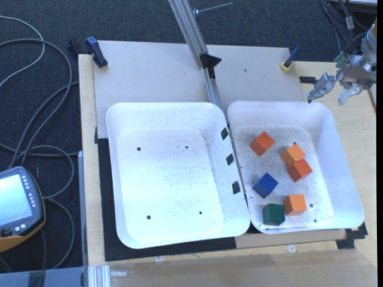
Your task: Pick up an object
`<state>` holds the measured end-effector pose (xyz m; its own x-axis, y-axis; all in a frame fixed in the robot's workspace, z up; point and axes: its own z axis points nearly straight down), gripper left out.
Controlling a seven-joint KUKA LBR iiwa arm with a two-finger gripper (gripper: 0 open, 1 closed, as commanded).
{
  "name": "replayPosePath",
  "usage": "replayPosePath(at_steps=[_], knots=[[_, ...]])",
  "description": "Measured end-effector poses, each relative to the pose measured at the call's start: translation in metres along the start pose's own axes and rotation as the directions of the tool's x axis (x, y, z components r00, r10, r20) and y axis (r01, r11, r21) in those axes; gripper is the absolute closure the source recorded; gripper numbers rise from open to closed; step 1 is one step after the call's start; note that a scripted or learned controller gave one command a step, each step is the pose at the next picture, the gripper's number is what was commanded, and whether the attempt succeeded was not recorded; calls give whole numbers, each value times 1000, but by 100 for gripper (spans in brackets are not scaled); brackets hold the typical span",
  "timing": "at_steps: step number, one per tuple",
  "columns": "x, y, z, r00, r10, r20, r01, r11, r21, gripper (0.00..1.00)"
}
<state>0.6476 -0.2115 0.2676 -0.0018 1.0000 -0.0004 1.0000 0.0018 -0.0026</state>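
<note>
The right bin (335,142) holds several small blocks: an orange block (261,143) near its upper left, an orange block (292,154) beside a red-orange block (300,170), a blue block (265,185), a dark green block (274,214) and another orange block (295,204) near the front. My gripper (331,92) hangs at the far right, above the right bin's back right corner. Its two fingers are spread apart and nothing is between them. It is well away from all the blocks.
The left bin (119,124) lies beside the right one. A metal bar (191,31) slants down from the top to the gap between the bins. Blue and yellow clamps (96,51) (289,60) hold the backboard. A handheld pendant (18,205) and cables lie left.
</note>
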Motion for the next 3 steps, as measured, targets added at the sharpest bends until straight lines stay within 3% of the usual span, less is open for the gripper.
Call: replayPosePath(at_steps=[1,2,3], knots=[[81,0,109,1000,-4,-6,4,1000,7,0],[111,1,172,1000,-2,-4,2,1000,6,0],[124,-9,168,1000,0,-2,0,1000,1,0]])
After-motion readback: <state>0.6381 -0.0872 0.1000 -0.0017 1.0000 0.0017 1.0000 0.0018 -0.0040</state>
